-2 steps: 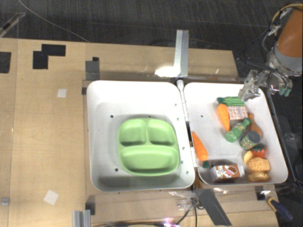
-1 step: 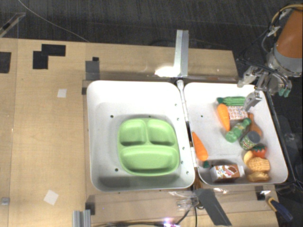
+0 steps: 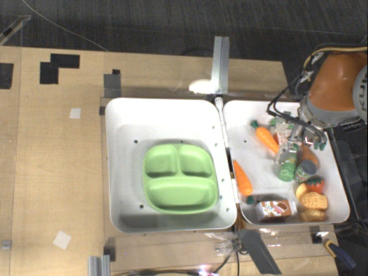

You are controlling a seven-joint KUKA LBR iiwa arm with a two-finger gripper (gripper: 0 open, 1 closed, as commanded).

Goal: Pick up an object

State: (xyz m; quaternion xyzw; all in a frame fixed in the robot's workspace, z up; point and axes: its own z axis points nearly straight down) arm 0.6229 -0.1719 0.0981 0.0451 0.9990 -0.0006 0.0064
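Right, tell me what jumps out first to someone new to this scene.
The green divided plate lies alone in the middle of the left bin. The right bin is crowded: two carrots, a small brown carton by the front wall and a green bottle. Above that clutter hangs the grey arm with its orange band, its gripper low over the bottle.

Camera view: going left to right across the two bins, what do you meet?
Left white bin → green divided plate → carrot by the divider → second carrot → gripper, low over the crowded right side of the right white bin. The small items under and near the gripper overlap, so they are left out.
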